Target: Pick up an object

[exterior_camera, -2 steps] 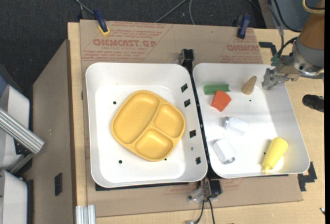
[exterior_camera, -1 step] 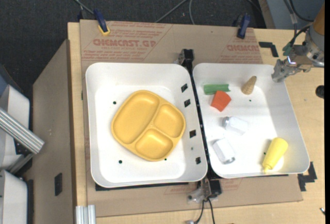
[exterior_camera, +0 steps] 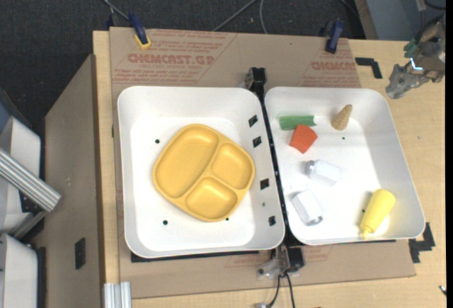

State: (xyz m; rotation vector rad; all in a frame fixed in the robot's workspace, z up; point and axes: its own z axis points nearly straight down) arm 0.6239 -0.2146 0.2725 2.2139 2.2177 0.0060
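The right bin (exterior_camera: 396,151) holds several small objects: a green bar (exterior_camera: 296,121), a red block (exterior_camera: 304,138), a tan cone (exterior_camera: 342,116), a white-and-grey bottle (exterior_camera: 323,170), a pale cup (exterior_camera: 306,207) lying on its side and a yellow bottle (exterior_camera: 376,212) near the front right corner. My gripper (exterior_camera: 403,80) hangs at the right edge of the view, beyond the bin's far right corner, over the bench. It holds nothing that I can see.
A yellow three-part plate (exterior_camera: 203,172) lies in the left bin (exterior_camera: 134,158). Black clips (exterior_camera: 256,77) join the bins along the middle divider. Blue clamps (exterior_camera: 139,33) pin the cardboard at the back. Cables run behind the bench.
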